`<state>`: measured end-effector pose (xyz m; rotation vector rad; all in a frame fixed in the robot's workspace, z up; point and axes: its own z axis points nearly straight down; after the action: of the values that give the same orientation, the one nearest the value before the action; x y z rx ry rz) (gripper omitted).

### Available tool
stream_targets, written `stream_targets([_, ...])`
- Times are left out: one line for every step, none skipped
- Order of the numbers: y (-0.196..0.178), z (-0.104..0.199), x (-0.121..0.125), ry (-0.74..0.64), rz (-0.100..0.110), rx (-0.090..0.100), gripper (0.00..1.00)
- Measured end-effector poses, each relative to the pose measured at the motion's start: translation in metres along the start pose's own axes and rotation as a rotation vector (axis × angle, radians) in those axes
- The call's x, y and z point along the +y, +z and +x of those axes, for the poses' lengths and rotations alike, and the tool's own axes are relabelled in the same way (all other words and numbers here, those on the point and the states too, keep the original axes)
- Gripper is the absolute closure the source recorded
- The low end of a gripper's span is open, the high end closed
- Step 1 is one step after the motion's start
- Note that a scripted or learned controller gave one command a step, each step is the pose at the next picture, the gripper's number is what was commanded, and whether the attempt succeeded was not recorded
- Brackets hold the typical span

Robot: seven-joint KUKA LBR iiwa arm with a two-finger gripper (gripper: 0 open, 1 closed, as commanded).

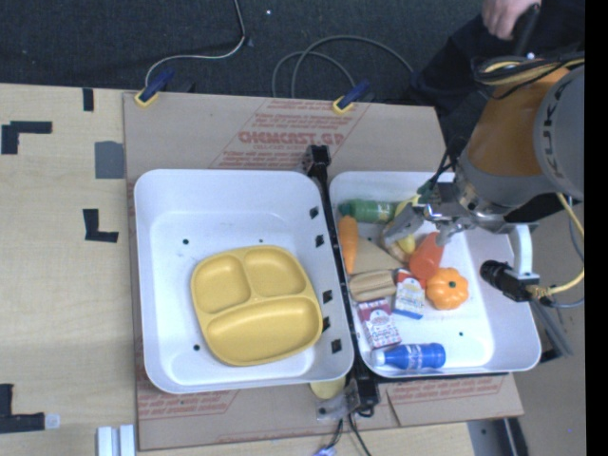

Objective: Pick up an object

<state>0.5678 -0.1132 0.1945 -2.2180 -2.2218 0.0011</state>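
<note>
Many toys crowd the right bin (494,345); gripper (429,218) hovers, finger state unclear, neighbours could jam a grasp.

Wooden bench (57,283) under a cardboard sheet (275,136) bearing two white bins (157,207)

Small toy foods and packets (399,283) jumbled in right bin (503,350).
</note>
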Motion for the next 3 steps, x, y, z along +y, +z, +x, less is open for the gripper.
stream_targets([0.114,-0.035,0.049,0.001,-0.009,-0.005,0.0])
stream_targets([0.095,-0.033,0.05,0.0,-0.009,0.0,1.0])
stream_targets([0.001,0.075,0.041,-0.011,-0.01,0.003,1.0])
